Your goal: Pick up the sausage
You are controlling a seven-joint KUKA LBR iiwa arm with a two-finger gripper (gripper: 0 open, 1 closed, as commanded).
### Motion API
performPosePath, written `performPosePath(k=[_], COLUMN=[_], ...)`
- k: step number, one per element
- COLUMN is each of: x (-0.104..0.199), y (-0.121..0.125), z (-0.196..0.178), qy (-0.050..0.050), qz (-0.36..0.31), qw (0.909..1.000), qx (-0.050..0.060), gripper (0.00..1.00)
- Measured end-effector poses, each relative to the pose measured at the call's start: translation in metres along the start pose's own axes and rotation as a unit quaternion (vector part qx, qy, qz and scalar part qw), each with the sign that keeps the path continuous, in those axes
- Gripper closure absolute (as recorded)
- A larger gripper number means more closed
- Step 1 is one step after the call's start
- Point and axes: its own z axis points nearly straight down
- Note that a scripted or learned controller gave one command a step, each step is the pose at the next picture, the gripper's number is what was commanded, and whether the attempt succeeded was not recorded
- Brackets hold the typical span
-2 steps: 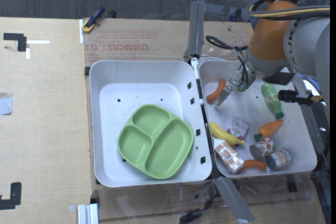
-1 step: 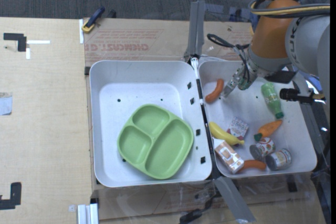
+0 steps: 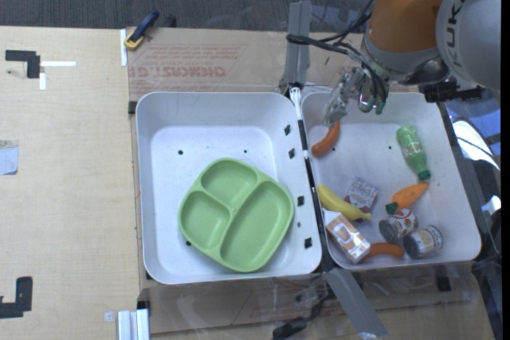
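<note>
Camera view: gripper (image 3: 351, 103) over right bin (image 3: 458, 171), far-left corner; sausage (image 3: 325, 138) hangs tilted from its fingertips, apparently pinched at upper end. Green plate (image 3: 236, 214) in left bin (image 3: 159, 171).

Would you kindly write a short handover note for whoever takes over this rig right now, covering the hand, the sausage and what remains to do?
Hand: hanging over the far left part of the right white bin, just above the sausage; finger state cannot be told.
Sausage: the orange-red curved sausage sits directly under the hand; I cannot tell whether it is gripped or lying on the bin floor.
Left white bin holds the green divided plate.
Done: hand brought to the sausage.
Left: confirm the grasp and lift it.
</note>
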Motion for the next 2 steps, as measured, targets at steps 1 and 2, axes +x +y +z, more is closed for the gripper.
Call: performPosePath(k=[1, 2], x=[0.000, -0.003], y=[0.000, -0.058], z=[0.000, 0.049], qy=[0.000, 0.002], qz=[0.001, -0.041], qw=[1.0000, 0.9992], qx=[0.000, 0.001], gripper=[0.00, 0.00])
